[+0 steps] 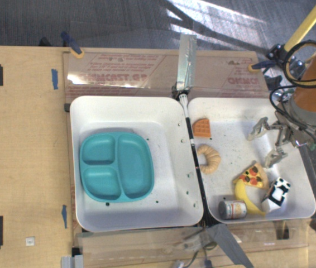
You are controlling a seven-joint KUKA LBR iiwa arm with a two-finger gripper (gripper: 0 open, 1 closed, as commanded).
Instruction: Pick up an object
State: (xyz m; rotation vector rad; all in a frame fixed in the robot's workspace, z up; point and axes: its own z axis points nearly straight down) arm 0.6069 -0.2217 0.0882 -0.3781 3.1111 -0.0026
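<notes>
The camera view is looking down on a tan worktop (pixel 24 166) carrying two shallow white bins side by side. The left bin (pixel 169 205) is holding a teal divided plate (pixel 116 167) with three compartments, lying flat near its left side. The right bin (pixel 225 121) is holding the small things: an orange waffle piece (pixel 201 128) near the top left corner, a tan ring doughnut (pixel 209 158) just below it beside the dividing wall, a pizza slice (pixel 253 175) resting against a yellow banana (pixel 246 197), a small tin can (pixel 233 209) lying on its side at the front and touching the banana's lower end, and a black-and-white toy (pixel 277 193) just right of the banana.

The grey arm with its orange band (pixel 314 85) is reaching in from the right, and the gripper (pixel 269 141) is hanging over the right part of the right bin, above the pizza slice and the toy. Its jaws are standing spread apart, with nothing between them.
</notes>
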